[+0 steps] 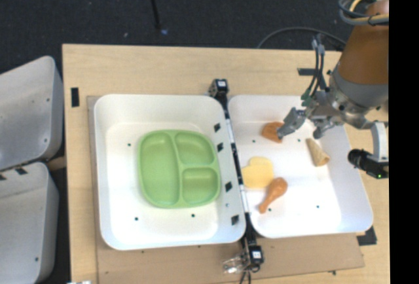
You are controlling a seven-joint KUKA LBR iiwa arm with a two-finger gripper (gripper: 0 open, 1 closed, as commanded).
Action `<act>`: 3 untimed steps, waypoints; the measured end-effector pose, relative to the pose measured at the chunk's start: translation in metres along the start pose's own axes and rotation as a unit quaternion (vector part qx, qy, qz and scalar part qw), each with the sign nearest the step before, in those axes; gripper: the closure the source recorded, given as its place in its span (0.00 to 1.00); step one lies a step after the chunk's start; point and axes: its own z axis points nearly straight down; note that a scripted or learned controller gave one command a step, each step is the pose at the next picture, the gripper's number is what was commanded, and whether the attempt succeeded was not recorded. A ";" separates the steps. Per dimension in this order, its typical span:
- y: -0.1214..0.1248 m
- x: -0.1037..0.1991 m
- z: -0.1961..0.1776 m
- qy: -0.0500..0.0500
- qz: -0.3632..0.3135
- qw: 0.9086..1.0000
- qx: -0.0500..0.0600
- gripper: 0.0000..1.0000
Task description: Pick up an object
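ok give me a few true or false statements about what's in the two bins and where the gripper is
1. The green divided plate lies in the left bin. True.
2. The toy drumstick lies on the green plate. False: it lies in the right bin, just below the yellow piece.
3. The gripper is over the right bin, close to the orange piece. True.
4. The cone-shaped piece is in the left bin. False: it is in the right bin, toward its right side.
5. The green plate has three compartments. True.
6. The yellow piece sits in the right bin's far right corner. False: it lies near that bin's left wall.
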 end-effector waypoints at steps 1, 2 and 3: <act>0.002 0.000 -0.007 -0.001 -0.001 1.000 -0.006 0.00; 0.010 -0.004 0.053 -0.001 0.000 1.000 -0.005 0.00; 0.012 -0.014 0.102 -0.001 0.000 1.000 -0.004 0.00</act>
